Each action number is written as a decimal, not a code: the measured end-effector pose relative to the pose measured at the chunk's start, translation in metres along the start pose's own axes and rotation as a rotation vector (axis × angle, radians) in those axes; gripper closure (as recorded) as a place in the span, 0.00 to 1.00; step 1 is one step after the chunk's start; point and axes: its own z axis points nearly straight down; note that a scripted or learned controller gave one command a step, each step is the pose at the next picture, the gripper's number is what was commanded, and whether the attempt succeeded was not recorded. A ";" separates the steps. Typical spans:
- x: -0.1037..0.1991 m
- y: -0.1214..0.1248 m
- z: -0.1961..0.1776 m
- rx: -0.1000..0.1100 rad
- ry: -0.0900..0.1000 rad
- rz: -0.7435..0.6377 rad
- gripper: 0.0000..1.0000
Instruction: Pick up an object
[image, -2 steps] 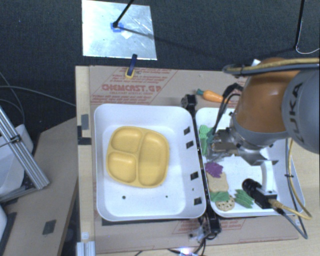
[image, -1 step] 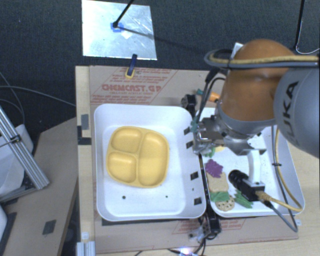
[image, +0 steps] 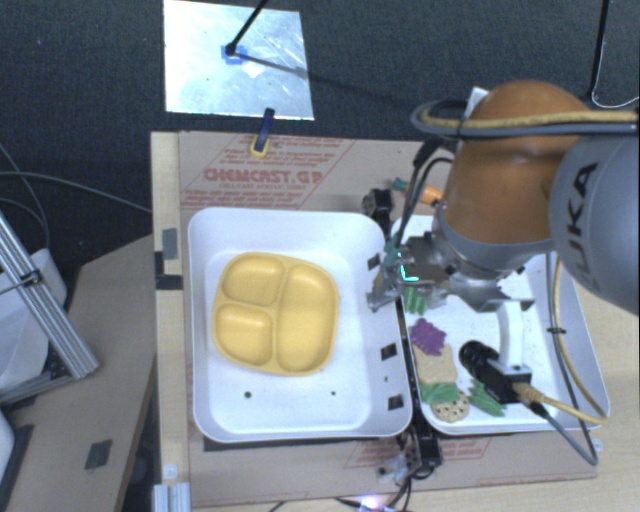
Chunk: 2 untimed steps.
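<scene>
**Lining Up a Clean Grab at the Right Bin's Left Edge**

Apparently settling on a target among pieces lying along the left edge of the shallow white right-hand bin (image: 535, 295): a lumpy purple toy grape bunch (image: 428, 335), below it a pale tan cracker-like slab (image: 435, 368), then a round speckled toy cookie (image: 447, 404) by the lower-left corner. For a clean grab, probably centring over one piece alone, steering clear of the bin wall, dropping straight down, closing only once level with the piece; otherwise risking a nip on the rim. Reaching in from the right, folding the grey arm with its orange band (image: 505, 170) steeply downward, hanging the two-finger gripper (image: 400, 288) over that left edge, just beside the grape bunch on its far side. Failing to make out the claw as spread or pressed together.
</scene>
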 end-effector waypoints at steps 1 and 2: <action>0.000 0.001 -0.011 -0.002 0.000 -0.006 1.00; 0.000 0.001 -0.010 -0.001 0.000 -0.006 0.00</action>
